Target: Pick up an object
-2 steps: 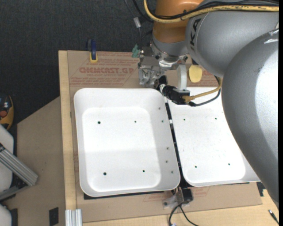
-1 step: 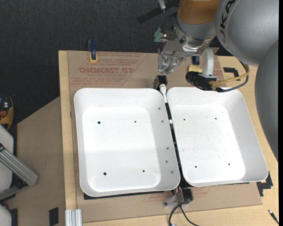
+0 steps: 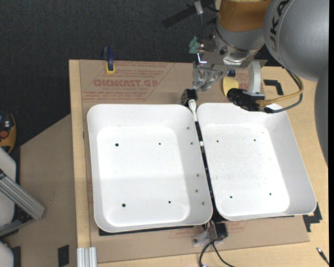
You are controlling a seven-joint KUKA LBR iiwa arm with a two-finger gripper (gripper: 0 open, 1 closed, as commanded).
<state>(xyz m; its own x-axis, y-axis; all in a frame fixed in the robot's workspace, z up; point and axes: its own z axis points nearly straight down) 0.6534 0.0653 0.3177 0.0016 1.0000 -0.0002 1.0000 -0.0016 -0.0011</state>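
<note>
Both white bins, left (image 3: pixel 138 167) and right (image 3: pixel 255 161), lie bare on the worktop (image 3: pixel 130 73), with no object to pick that I can spot. Up top the tool (image 3: pixel 206 78) hangs beyond the rims, its state impossible to tell, so I'd say nothing's picked yet.

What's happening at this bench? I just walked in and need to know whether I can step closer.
A grey robot arm with an orange band reaches in from the right, its wrist above the far edge of the bench, behind the right bin. Its job is to pick up an object, but nothing can be seen held. The left bin sits beside the right one. Whether the claw is open is unclear.
</note>
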